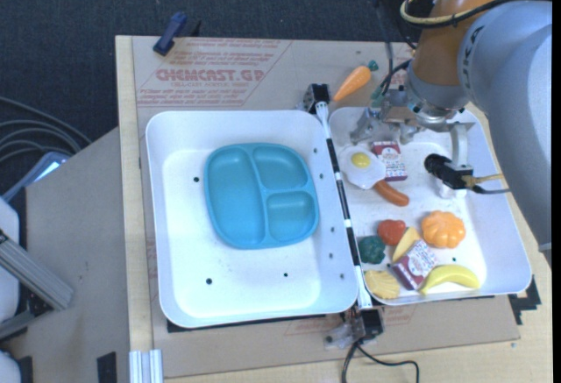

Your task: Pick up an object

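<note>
Lying in right bin [513, 232], banana [451, 279] long axis left-right, sausage [391, 193] diagonal

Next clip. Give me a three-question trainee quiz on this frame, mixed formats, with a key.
1. True or false: the blue divided plate lies in the left bin.
2. Which toy lies nearest the right bin's front edge? A) carrot B) banana C) fried egg
3. Fill in: the carrot lies ____ the bins, on the board behind them.

Key
1. True.
2. B. The banana lies at the front, the fried egg sits farther back near the gripper, and the carrot is beyond the rim.
3. Outside.
</note>
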